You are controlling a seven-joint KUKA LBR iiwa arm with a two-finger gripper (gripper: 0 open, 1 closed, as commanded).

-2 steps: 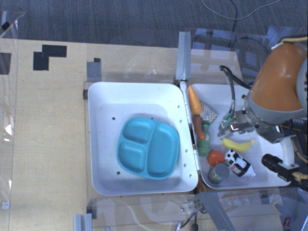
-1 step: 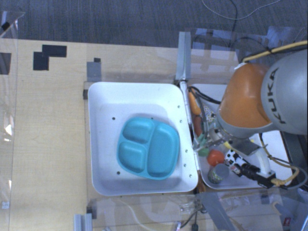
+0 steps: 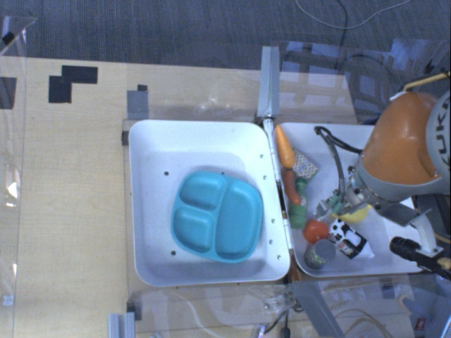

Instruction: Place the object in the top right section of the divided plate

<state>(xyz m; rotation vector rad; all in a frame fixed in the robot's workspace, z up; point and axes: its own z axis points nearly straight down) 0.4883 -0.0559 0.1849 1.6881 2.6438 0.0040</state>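
A blue divided plate [image 3: 217,215] lies in the left bin [image 3: 151,153], with two small sections on its left and one long section on its right. My gripper [image 3: 340,204] is down in the right bin [image 3: 394,263], among toy foods. Right under it are a yellow piece [image 3: 357,213] and a black-and-white spotted object [image 3: 347,238]. A red tomato-like ball [image 3: 316,229] lies just to its left. The grey wrist and orange band [image 3: 403,143] hide what lies beneath them.
Along the right bin's left wall lie an orange carrot [image 3: 284,147], a patterned square [image 3: 304,165], a brown sausage [image 3: 289,184] and a green piece [image 3: 301,186]. A grey round can [image 3: 316,254] sits at the front. A metal divider [image 3: 268,83] stands between the bins.
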